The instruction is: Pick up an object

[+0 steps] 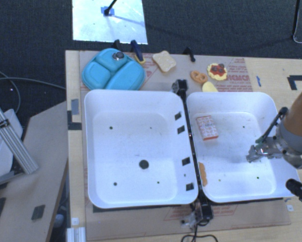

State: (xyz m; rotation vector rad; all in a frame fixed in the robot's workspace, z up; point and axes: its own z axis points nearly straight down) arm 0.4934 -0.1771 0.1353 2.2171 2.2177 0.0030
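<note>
Gripper (252,154) hangs low in the right bin (264,102), finger state indiscernible, well apart from the red patterned card (207,127) up-left; descending here risks grasping nothing.

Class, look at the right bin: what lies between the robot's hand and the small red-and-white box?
Nothing: in the camera view, bare white bin floor separates the hand from the red-and-white box.
</note>
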